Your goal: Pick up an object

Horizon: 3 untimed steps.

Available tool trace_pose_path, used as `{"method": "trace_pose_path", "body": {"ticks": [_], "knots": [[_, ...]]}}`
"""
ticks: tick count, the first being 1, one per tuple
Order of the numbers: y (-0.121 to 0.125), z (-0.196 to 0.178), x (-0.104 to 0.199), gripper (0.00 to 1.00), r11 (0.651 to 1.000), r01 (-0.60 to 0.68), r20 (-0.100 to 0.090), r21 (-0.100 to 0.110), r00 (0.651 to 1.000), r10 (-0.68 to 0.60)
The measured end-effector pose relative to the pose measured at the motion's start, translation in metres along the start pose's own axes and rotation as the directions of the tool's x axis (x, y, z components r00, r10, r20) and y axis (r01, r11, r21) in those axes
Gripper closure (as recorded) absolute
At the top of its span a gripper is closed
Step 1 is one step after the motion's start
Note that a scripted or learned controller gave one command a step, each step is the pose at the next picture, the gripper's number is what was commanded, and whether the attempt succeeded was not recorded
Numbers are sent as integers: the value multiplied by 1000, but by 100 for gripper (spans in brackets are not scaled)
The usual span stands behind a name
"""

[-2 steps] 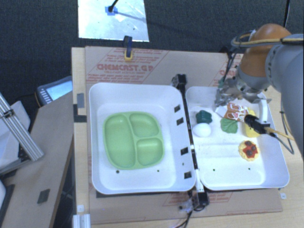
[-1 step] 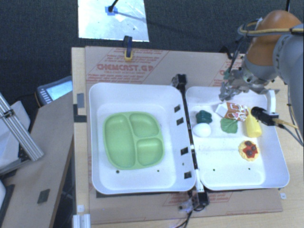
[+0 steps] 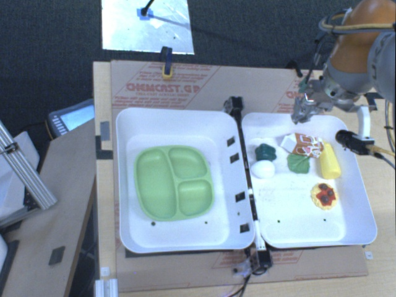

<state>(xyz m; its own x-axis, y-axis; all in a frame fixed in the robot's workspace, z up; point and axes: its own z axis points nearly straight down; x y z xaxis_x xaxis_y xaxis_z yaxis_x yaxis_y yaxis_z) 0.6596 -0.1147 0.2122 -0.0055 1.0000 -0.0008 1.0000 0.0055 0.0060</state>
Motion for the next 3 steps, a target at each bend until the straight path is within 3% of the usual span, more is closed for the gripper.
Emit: {"method": "trace_pose_path", "body": {"ticks": [1, 3], "knots": [[2, -46, 0, 100, 1000, 0, 0, 0, 1000, 0], [-4, -17, 108, 100, 1000, 4, -2, 4, 1000, -4]]}}
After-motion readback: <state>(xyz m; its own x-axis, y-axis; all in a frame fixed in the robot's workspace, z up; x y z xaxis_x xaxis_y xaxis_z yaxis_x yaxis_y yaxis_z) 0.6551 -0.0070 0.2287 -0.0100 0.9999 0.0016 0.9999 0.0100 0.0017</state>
